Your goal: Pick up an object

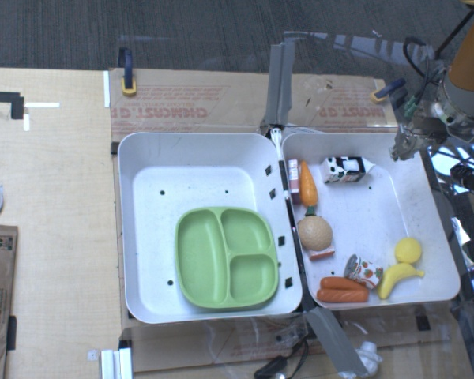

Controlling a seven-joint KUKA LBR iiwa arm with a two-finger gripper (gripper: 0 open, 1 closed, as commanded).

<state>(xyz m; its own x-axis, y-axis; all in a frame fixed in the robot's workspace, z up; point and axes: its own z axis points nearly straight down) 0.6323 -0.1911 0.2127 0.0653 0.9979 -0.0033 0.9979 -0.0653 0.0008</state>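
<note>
Lower right, your hot dog [344, 289] and yellow toy [401, 268] lie in the right bin [426, 212]; gripper [407, 142] hangs over its upper-right rim, finger state unreadable.

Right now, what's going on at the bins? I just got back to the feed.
The arm's gripper sits over the far right corner of the right bin, with nothing visibly held. The toys lie in that bin: a carrot, a black-and-white cow, a bun, a hot dog and a yellow figure. The left bin holds a green divided plate.
</note>
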